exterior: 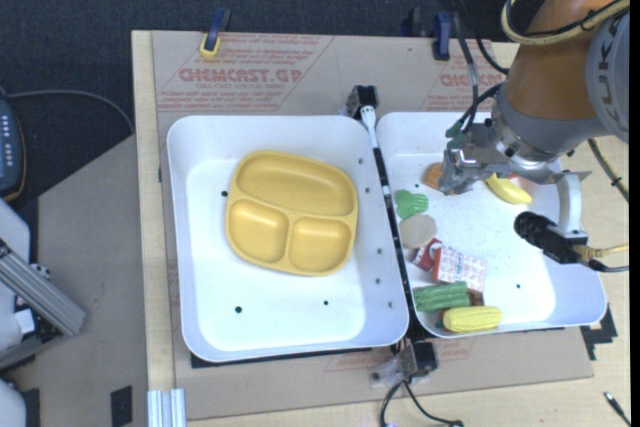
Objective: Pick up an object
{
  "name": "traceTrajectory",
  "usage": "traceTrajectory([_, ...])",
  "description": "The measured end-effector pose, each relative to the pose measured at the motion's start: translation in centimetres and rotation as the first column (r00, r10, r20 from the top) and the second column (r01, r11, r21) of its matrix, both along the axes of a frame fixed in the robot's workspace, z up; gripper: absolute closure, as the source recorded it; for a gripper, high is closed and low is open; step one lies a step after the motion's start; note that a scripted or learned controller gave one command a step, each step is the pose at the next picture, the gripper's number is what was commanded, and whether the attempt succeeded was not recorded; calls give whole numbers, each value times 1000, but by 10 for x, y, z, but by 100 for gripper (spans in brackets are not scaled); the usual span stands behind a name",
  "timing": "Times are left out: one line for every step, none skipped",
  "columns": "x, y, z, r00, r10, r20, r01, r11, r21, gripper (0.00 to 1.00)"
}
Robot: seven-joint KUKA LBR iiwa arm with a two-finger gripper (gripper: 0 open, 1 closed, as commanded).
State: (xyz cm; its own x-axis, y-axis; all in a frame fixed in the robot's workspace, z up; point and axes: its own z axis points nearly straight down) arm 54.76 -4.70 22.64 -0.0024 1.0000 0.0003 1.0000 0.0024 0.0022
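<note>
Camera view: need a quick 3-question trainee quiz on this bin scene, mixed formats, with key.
1. True or false: the yellow tray lies in the right bin.
2. Multiple choice: what lies nearest the right bin's front edge? A) corn B) banana C) green leaf
3. Fill in: the gripper is over the ___ bin.

Key:
1. False; it lies in the left bin.
2. A; the corn lies just in front of the green cucumber.
3. Right; it is over that bin's far part, near the banana.
</note>
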Motion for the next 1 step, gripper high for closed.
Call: traceTrajectory([1, -6, -11, 1000, -3, -5, 3, 1000, 0, 100])
